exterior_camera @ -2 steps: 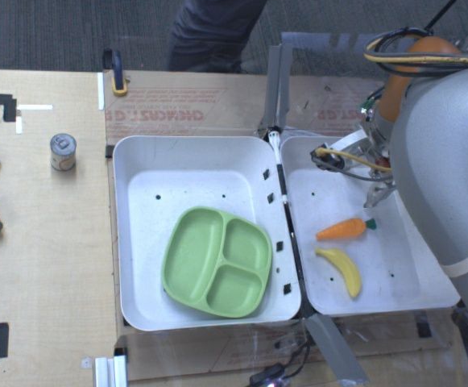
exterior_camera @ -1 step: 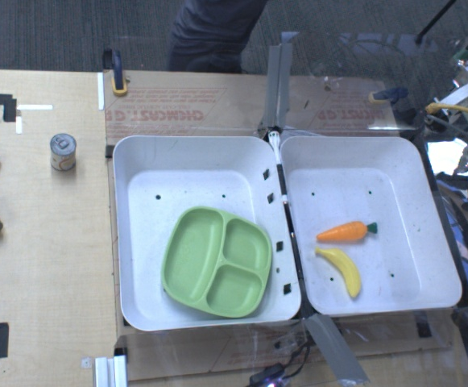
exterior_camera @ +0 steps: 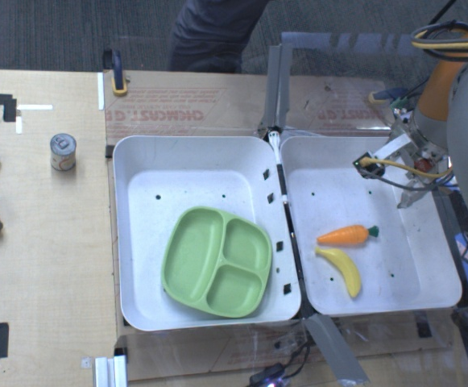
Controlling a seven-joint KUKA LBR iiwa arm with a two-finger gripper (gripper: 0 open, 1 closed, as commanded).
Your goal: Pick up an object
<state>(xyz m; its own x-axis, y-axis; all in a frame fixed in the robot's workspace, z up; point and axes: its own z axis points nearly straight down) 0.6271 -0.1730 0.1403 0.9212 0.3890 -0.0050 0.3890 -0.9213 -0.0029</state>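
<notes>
In the right bin [exterior_camera: 330, 176], a carrot [exterior_camera: 345, 235] and a banana [exterior_camera: 342, 270] lie near its middle; the gripper [exterior_camera: 409, 193] hovers over its far right side, spread or closed I cannot tell.

The left bin [exterior_camera: 185, 176] and the right bin [exterior_camera: 338, 192] are formed of smooth white plastic with a faint sheen. The green divided plate [exterior_camera: 217, 260] in the left bin is seen as smooth, matt plastic. The carrot [exterior_camera: 342, 235] and the banana [exterior_camera: 342, 268] in the right bin appear as smooth, slightly glossy moulded plastic. The bench top [exterior_camera: 40, 280] at the left is finished in pale, matt wood. Matt, printed brown cardboard [exterior_camera: 185, 103] is laid along the far side. The small can [exterior_camera: 63, 151] is topped with bright metal.
</notes>
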